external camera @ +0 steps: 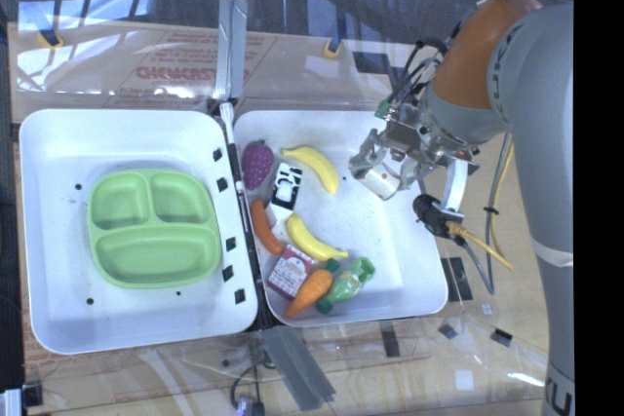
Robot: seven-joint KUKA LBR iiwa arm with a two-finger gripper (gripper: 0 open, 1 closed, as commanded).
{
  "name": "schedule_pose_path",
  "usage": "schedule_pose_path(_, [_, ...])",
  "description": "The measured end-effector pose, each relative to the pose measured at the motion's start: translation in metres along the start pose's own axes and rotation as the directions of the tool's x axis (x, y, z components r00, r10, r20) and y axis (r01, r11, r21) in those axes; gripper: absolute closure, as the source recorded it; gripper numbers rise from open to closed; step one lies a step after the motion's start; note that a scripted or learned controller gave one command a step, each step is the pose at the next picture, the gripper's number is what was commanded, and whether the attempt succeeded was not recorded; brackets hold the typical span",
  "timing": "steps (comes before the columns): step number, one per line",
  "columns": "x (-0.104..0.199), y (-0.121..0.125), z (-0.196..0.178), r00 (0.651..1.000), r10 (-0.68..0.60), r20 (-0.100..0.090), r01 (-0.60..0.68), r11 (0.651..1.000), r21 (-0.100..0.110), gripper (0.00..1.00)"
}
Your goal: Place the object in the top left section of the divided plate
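A green divided plate (152, 227) lies in the left bin, with two small sections at the top and one large section below. The right bin holds toy food: two yellow bananas (314, 166) (312, 239), purple grapes (257, 163), a hot dog (265, 227), a carrot (309, 292), a green bottle (347, 280), a red packet (289, 274) and a black-and-white carton (285, 187). My gripper (382, 172) hangs over the right side of the right bin, to the right of the upper banana. I see nothing between its fingers.
The left bin (49, 161) and right bin (409, 248) sit side by side, parted by a ridge with black clips (230, 200). Clear plastic sheeting lies behind the bins. Cables hang from the arm (487, 63) past the right bin's edge.
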State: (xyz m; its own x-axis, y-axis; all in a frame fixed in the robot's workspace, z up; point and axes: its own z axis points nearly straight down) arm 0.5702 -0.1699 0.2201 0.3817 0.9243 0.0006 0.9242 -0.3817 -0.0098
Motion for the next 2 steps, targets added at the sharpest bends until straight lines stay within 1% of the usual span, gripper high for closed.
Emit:
schedule_pose_path(1, [0.118,0.037,0.024,0.999,-0.050,0.001,0.050,0.999,-0.005,1.00])
schedule_pose_path(2, [0.201,-0.007,0.010,0.985,0.171,0.002,-0.171,0.985,-0.005,1.00])
